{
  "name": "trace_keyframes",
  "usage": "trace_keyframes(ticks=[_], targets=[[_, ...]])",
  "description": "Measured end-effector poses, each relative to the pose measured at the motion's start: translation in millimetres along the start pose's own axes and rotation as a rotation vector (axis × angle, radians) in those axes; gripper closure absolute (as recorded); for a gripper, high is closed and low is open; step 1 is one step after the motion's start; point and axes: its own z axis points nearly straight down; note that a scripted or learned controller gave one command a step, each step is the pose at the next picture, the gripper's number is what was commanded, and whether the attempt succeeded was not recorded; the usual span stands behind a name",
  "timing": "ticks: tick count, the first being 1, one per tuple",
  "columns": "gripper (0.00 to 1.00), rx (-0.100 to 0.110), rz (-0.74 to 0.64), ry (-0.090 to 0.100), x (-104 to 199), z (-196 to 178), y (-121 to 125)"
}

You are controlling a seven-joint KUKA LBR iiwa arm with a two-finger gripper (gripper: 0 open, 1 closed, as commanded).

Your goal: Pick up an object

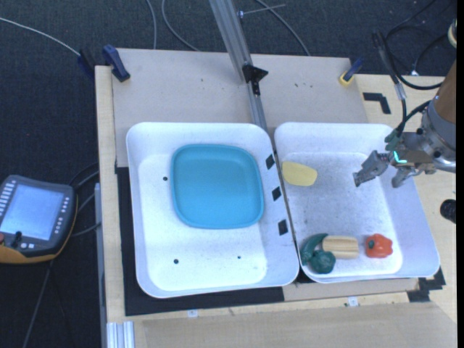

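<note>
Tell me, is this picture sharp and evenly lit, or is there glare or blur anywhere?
Camera view: even, soft light, with faint shadows under the gripper and beside the blue plate; the white bins look bright, slightly washed out; the small items, like the red one, look soft, and the image is a little grainy.

Handheld control screen (32,216) lies on dark carpet (43,122) left of bench. Blue clamp (116,62) grips bench's far left corner, yellow clamp (351,69) far right corner. Metal pole (230,27) slants up from bench's far edge. Loose cables (145,6) trail across carpet.
</note>
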Motion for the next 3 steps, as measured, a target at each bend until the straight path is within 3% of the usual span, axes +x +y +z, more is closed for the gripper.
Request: trace_keyframes(ticks=[1, 3], targets=[[0.0, 0.0, 0.0, 0.0, 0.0, 0.1, 0.0], [0.0, 0.006, 0.001, 0.001, 6.0, 104.8, -5.6]])
